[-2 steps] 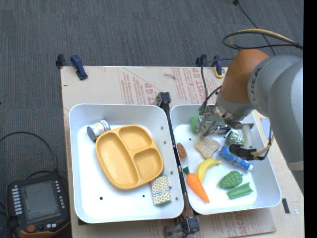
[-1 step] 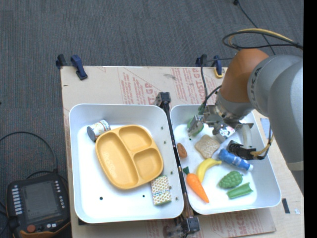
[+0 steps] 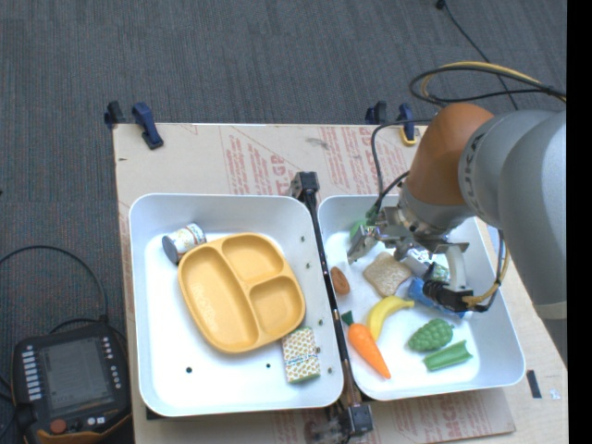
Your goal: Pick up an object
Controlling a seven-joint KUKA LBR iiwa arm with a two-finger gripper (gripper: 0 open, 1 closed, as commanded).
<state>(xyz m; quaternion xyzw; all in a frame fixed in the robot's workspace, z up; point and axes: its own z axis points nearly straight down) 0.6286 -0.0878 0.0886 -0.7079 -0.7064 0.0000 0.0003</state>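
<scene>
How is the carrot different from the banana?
The carrot is orange with a green top, while the banana is yellow. The carrot is straight and tapers to a point; the banana curves. The carrot lies nearer the bin's front edge than the banana. Both lie in the right bin, almost touching.

The hand point(image 3: 400, 252) hangs low in the right bin point(image 3: 504, 359) just above the bread slice point(image 3: 386, 273).

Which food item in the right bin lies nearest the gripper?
The tan bread slice, directly beneath the gripper; the banana, carrot and green items lie farther toward the front.
</scene>
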